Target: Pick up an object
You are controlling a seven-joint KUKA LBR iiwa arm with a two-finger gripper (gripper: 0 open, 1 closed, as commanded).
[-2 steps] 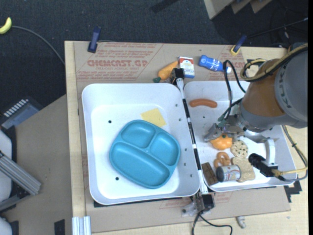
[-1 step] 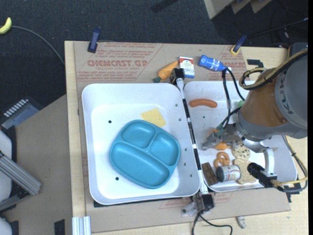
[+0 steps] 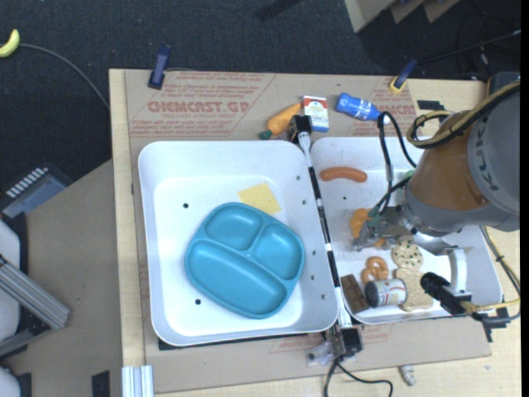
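My gripper (image 3: 378, 227) hangs low in the right bin (image 3: 351, 145), at the end of the grey arm with its orange band (image 3: 446, 176). It sits just right of a small orange food piece (image 3: 359, 220), close to it or touching; I cannot tell which. Below the gripper lie a pretzel (image 3: 375, 267), a speckled cookie (image 3: 406, 256), a small can (image 3: 387, 292) on its side and a brown bar (image 3: 354, 294). A sausage (image 3: 343, 174) rests at the bin's far end.
The left bin (image 3: 150, 165) holds a blue divided plate (image 3: 244, 259) and a yellow cheese slice (image 3: 260, 197). Behind the bins on the board lie a carrot (image 3: 283, 119), a small carton (image 3: 314, 112) and a blue can (image 3: 357, 107). Cables (image 3: 386, 151) cross the right bin.
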